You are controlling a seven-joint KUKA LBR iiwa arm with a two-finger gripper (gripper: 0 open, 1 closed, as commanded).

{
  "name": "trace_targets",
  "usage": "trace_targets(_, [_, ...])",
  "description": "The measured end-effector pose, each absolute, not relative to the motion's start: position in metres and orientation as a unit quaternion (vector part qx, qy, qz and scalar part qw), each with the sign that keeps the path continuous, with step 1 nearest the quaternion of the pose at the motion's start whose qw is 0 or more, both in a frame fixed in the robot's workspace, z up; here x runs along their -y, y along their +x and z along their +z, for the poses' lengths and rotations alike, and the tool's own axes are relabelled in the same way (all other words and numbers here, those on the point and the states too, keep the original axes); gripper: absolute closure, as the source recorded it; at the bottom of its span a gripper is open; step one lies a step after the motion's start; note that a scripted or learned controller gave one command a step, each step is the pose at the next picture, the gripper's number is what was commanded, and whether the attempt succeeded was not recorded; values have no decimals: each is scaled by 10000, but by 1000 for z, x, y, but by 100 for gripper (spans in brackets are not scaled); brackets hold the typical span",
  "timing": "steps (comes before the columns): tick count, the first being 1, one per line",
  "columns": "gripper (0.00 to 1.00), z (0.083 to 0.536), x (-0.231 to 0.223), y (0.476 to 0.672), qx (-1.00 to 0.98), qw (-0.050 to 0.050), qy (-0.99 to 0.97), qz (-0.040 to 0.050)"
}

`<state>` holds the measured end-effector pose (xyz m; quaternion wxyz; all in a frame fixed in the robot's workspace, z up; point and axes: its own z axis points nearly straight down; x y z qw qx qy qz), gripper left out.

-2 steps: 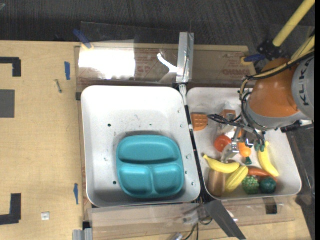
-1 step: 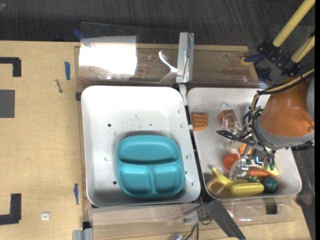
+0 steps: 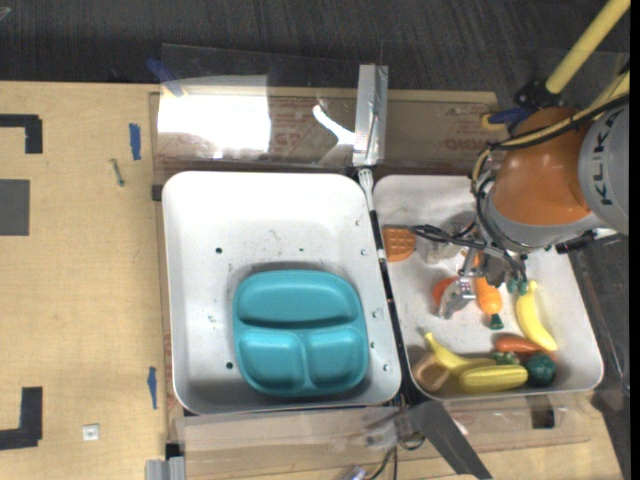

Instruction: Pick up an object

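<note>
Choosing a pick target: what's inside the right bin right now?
In the right bin: two yellow bananas, an orange waffle-like piece, small orange and red toy foods, and something green. The gripper and arm cover the bin's upper right.
</note>
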<state>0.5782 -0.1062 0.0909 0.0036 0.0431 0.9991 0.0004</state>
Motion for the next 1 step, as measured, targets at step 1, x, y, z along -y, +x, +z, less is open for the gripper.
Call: trace_targets(1, [0, 88, 130, 540, -9994, 43, 334, -1])
